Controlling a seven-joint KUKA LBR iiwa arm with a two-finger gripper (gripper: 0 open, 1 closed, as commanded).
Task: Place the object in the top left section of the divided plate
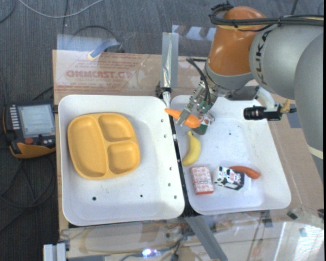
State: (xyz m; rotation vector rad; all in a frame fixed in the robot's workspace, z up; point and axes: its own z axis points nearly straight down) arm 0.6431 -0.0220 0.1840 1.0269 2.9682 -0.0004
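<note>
One arm (271, 42) angled down-left, jaws clamped on orange carrot (183, 117) above the bins' divide.

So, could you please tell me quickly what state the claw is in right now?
Claw: shut on the orange carrot, above the right bin's left edge.

Dark grey carpet floor (22, 42), loose cables (60, 12), brown cardboard sheet (106, 75)
</note>
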